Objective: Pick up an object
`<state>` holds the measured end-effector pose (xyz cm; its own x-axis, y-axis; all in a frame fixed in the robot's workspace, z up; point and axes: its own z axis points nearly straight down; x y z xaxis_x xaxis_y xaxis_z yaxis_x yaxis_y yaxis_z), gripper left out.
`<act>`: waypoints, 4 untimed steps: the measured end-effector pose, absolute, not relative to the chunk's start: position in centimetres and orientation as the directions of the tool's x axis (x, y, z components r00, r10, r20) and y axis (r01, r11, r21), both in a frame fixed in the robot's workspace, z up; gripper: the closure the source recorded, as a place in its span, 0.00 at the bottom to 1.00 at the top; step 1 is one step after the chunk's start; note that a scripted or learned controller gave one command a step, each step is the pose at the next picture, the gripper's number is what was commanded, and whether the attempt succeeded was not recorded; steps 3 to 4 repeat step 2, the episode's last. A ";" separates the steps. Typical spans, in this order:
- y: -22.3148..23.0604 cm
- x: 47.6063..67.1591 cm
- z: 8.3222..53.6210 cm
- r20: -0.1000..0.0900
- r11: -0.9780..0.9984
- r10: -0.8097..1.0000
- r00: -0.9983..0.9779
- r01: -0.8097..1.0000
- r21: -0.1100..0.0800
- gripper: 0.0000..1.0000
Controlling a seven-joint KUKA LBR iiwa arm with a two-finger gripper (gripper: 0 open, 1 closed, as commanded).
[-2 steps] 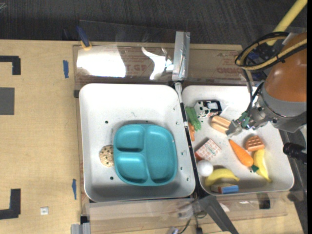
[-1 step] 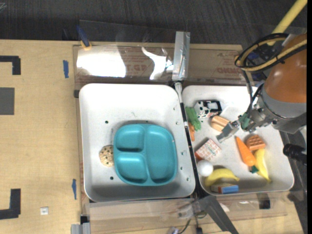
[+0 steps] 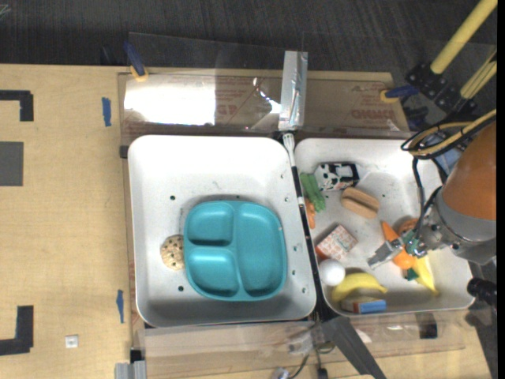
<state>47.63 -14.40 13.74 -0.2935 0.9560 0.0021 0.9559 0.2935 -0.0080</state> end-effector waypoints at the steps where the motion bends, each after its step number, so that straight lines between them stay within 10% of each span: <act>1: -10.2 51.5 16.7 -0.001 0.356 0.935 -0.356 0.935 0.006 0.00; 2: -10.8 58.4 9.6 -0.005 0.359 0.933 -0.359 0.933 0.008 0.00; 4: -10.8 58.4 9.6 -0.005 0.359 0.933 -0.359 0.933 0.008 0.00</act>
